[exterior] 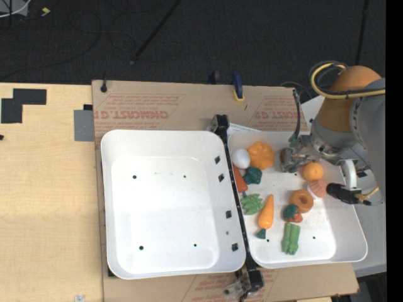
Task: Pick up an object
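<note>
Over the right bin [352, 247], the gripper [291, 159] hangs low beside a small orange ball [312, 170] (just right of it); whether it grips anything, I cannot tell.

Light wood surface [44, 194], with a brown cardboard sheet [164, 106] laid flat on it, printed lettering upside down. Two shallow white bins sit on the cardboard side by side, touching: left bin [164, 200], right bin [334, 244]. Black and grey flat patches [25, 102] lie on the bare wood left of the cardboard.
</note>
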`<state>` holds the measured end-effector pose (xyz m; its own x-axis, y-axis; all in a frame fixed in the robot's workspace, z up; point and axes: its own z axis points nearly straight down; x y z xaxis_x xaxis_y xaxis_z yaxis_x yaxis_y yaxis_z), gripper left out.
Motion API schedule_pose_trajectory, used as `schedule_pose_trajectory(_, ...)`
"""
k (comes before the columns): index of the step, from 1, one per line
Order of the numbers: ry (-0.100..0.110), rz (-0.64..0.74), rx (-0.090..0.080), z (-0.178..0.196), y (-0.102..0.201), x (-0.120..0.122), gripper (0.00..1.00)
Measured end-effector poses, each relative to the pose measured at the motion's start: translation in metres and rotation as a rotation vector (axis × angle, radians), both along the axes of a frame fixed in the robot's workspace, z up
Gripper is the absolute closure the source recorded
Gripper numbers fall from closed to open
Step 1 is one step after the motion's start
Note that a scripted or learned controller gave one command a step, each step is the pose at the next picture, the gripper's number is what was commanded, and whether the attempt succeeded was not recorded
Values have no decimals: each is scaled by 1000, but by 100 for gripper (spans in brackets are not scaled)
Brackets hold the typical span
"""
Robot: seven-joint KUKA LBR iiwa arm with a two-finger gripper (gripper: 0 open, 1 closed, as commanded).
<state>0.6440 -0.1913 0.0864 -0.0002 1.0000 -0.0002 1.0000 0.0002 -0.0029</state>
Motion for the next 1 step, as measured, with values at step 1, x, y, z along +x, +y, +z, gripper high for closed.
schedule_pose_trajectory(1,2,2,2,0,1,0,0)
